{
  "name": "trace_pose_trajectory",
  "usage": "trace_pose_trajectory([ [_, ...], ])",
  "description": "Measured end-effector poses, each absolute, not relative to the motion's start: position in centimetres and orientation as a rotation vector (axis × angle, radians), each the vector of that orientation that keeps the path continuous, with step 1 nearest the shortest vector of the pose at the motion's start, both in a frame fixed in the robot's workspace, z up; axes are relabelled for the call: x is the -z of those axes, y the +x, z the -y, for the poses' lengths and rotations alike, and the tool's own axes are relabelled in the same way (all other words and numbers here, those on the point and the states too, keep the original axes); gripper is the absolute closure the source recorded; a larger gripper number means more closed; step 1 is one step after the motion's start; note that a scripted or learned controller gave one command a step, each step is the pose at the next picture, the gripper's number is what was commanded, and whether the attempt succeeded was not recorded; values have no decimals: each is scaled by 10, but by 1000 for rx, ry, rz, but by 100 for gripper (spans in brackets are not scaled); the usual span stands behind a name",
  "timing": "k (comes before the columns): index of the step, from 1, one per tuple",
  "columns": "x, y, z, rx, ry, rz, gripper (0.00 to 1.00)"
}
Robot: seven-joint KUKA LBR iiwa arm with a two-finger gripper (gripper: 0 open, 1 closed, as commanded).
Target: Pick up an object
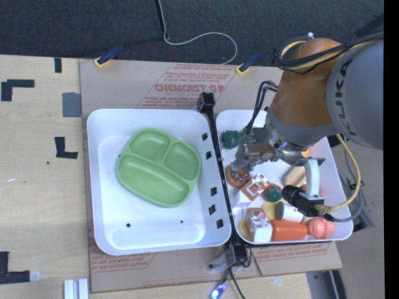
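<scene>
Camera view: hand (244, 161) low in right bin (333, 161), above clutter; whether open or closed, cannot tell. Just below: brown disc (235, 178), checkered packet (255, 187). Further toward arm's side: orange bottle (293, 231). Probably light, rigid, slick plastic toys; best pinched across narrow middle. Green plate (159, 166) well apart, left bin.

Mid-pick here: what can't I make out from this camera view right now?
- Gripper: finger state unclear, blurred against the clutter, camera view.
- Right white bin: its far part is hidden by the grey and orange arm.
- Small teal object: too small to identify.
</scene>
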State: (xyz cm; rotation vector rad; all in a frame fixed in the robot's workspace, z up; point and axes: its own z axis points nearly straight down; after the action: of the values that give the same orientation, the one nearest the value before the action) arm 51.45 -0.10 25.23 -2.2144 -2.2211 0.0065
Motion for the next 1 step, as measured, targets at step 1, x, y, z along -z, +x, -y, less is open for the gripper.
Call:
trace_pose_trajectory([
  [1, -384, 489, -10, 11, -2220, 2230, 100],
])
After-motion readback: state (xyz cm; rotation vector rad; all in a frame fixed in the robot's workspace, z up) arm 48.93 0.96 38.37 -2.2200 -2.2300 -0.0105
